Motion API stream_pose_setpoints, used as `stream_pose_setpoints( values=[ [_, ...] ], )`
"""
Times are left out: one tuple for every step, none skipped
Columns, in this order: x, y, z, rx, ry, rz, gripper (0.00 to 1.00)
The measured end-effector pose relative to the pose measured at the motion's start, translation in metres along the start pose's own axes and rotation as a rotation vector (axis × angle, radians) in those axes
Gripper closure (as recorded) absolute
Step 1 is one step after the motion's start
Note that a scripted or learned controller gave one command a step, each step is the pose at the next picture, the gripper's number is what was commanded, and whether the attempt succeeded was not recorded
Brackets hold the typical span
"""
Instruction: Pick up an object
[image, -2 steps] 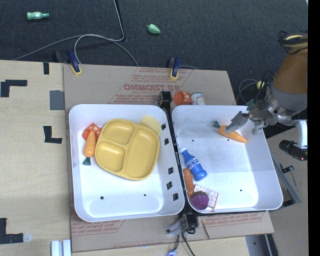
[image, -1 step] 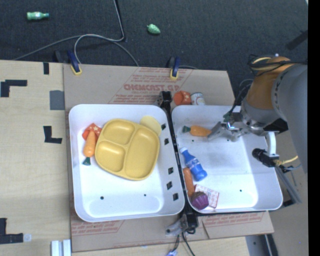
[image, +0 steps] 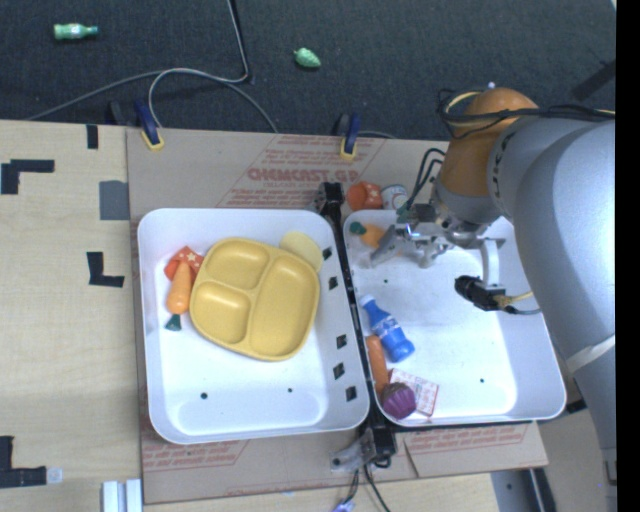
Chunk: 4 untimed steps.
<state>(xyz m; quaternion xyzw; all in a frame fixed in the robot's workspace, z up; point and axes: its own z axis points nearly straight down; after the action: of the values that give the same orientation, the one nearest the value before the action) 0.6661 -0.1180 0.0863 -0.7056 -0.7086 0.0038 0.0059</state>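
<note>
The jaws hung over the right bin's far left corner; how far open they stood I cannot tell. A small orange object lay just left of them, a blue bottle nearer.

Two shallow white bins sit side by side, the left bin and the right bin. The left one holds one yellow divided plate and one toy carrot. The right one holds one blue bottle, one purple toy and one small orange piece. Two blue clamps grip the far edge.
</note>
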Motion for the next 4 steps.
stream_pose_setpoints(
  values=[
    [0.050, 0.002, -0.099, -0.016, -0.003, 0.001, 0.00],
    [0.017, -0.019, 0.001, -0.015, -0.004, 0.003, 0.00],
    [-0.008, 0.000, 0.002, 0.002, 0.003, 0.004, 0.00],
    [-0.031, 0.001, 0.002, -0.004, 0.001, 0.004, 0.00]
  ],
)
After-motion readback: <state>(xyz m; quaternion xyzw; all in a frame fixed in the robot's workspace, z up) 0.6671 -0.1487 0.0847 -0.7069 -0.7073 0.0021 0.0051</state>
